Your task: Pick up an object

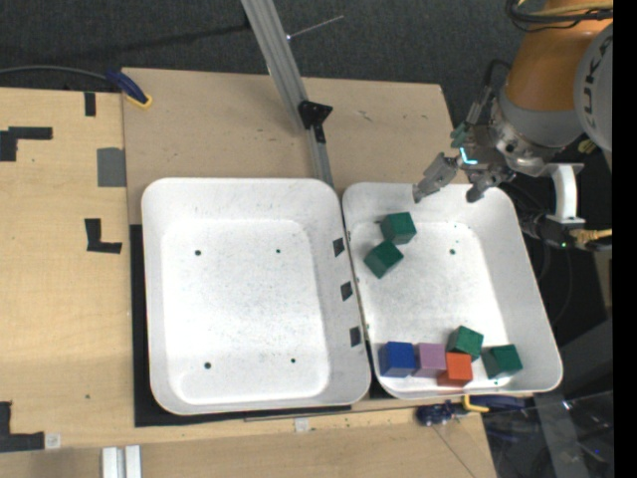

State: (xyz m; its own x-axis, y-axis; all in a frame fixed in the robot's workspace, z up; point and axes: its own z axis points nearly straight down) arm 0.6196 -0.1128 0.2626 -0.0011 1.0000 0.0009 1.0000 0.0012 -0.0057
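Hanging above the far rim of the right bin (528,267), the claw (456,183) has its two fingers spread apart, with nothing between them. One finger (434,179) points toward the bins' shared edge and the other finger (482,187) is on its outer side; the space between them shows only the white bin wall. Below the claw, toward the near side of the view, two dark green cubes lie inside the right bin: the first green cube (398,227) is near the claw, and the second green cube (383,259) lies just beside it, a little further; whether the two touch is hard to tell. Well apart from the claw, along the near wall of the same bin, a group of small blocks is packed together: a blue cube (398,358), a lilac cube (432,358), an orange cube (458,367), a green block (465,342) behind the orange one, and another green block (503,359) at the outer corner. The orange cube partly covers the green block behind it. The left bin (159,267), on the other side from the claw, shows only its speckled white floor with four dark dots. The arm (552,68) with its orange band is cut off at the top and right border, and the wrist parts above the fingers are dark and not clear.
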